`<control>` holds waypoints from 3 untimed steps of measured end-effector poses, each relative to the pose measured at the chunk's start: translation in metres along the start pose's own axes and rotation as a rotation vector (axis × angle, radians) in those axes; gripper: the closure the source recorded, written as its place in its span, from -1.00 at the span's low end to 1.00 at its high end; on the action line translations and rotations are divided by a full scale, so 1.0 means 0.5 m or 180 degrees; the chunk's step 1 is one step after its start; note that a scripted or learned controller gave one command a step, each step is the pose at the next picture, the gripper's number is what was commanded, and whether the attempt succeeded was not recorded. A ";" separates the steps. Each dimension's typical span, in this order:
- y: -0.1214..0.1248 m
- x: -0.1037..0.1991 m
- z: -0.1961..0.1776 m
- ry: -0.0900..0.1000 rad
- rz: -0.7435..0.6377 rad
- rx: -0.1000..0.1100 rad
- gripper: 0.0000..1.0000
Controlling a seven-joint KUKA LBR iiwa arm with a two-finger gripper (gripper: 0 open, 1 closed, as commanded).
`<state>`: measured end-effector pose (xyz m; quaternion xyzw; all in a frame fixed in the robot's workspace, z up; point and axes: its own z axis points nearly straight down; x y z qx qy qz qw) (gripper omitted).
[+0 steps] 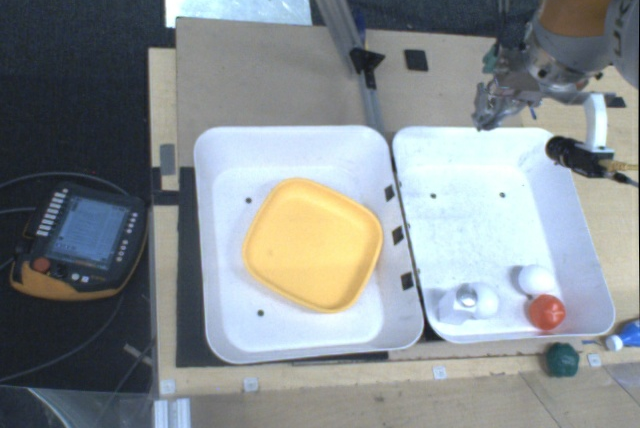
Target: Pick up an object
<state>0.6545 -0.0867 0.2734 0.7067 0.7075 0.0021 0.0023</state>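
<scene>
Grey gripper (487,119) hangs over the right bin's (575,216) far rim (finger gap indiscernible); red ball (546,313) sits at its near corner.

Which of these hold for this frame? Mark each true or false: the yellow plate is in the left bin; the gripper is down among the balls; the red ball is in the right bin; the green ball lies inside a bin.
1. The yellow plate lies in the left bin. True.
2. The gripper is among the balls. False: it is at the far edge of the right bin.
3. The red ball is in the right bin. True.
4. The green ball lies inside a bin. False: it is on the bench outside.
</scene>
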 end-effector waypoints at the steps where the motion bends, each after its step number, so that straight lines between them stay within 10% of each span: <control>1: 0.001 0.096 0.037 0.0004 -0.0010 0.0020 1.00; 3: 0.013 0.292 0.084 0.0004 -0.0011 0.0020 1.00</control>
